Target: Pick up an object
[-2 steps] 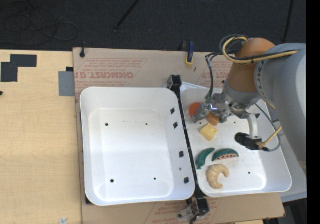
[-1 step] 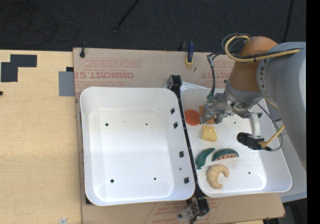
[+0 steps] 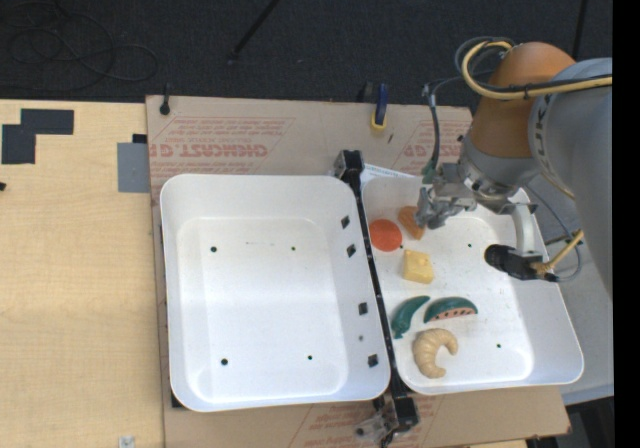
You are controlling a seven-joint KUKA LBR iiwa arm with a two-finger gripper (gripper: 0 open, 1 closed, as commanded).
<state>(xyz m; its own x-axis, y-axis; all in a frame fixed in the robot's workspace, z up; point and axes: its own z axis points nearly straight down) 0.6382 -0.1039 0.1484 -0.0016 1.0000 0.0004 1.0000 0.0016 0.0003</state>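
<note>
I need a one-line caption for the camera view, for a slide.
KUKA arm lowers its pincer into the right bin beside an orange toy, near a red ball, cheese wedge and croissant.

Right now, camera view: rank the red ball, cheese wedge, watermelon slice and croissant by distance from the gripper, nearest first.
Gripper sits over the right bin's upper left part.
1. Red ball, just left of the gripper, by the divider.
2. Cheese wedge, just below the gripper.
3. Watermelon slice, lower, mid-bin.
4. Croissant, lowest, near the bin's front edge.
</note>
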